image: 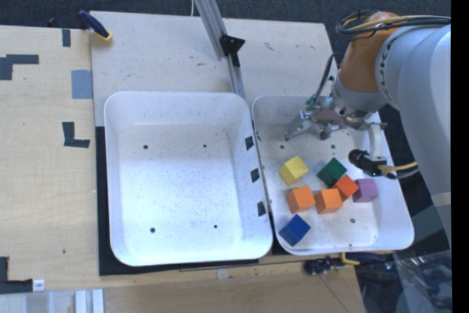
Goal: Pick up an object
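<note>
You're looking at pale wooden bench [44, 150], dark carpet behind it, grey tape patches near its left edge. Landmark: right shallow white plastic bin [388, 231]. Inside it, near front: yellow cube [294, 169], green cube [332, 172], two orange cubes [300, 198] [329, 200], purple cube [366, 190], blue cube [295, 229]. Two-finger gripper [314, 122] hangs over bin's back part, apart from cubes, nothing between fingers; open or closed, can't tell. Left of it: second white bin [117, 121]. Grey metal pole [205, 0] slants behind.

White bins [117, 128], yellow cube [294, 169], green cube [332, 171], blue cube [295, 229], purple cube [366, 190] (pale), orange-banded grey arm [388, 62]
</note>
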